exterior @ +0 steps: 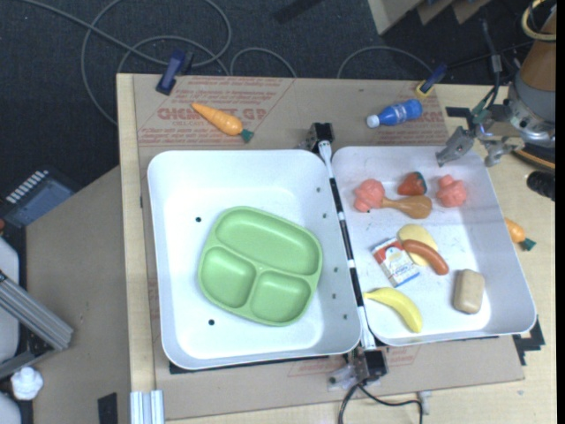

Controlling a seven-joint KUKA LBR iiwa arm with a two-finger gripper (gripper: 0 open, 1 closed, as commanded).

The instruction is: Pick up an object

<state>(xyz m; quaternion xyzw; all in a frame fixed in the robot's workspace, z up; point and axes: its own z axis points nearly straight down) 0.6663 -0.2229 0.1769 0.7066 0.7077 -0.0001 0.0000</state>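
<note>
Camera view: gripper (472, 144) sits at the far right corner of the right bin (499, 312), low over the rim, with nothing between its fingers; whether they are spread or closed I cannot tell at this size. The arm comes in from the right.

No set target, so any toy in the right bin counts. Candidates: pink chicken leg (388, 200) with a tan bone end, small red-and-green piece (412, 184), pink lump (452, 192), hot dog (422, 247), red-and-white carton (395, 262), banana (399, 306), tan bread-like block (468, 291). Pink lump and red piece are nearest the gripper.

Handling guess: all look like hollow plastic play food, so light, stiff, smooth, likely to skid or pop out under a pinch. Not fragile. Best hold is probably across the narrow width: banana and hot dog mid-length, chicken leg at the thin bone neck, tan block across its short sides. Carton lies flat, edges low, harder to catch.

Left bin (172, 193) holds a green divided plate (260, 263). Toy carrot (221, 119) and blue bottle (397, 113) lie on the worktop (132, 228) beyond the bins, well apart from each other.
</note>
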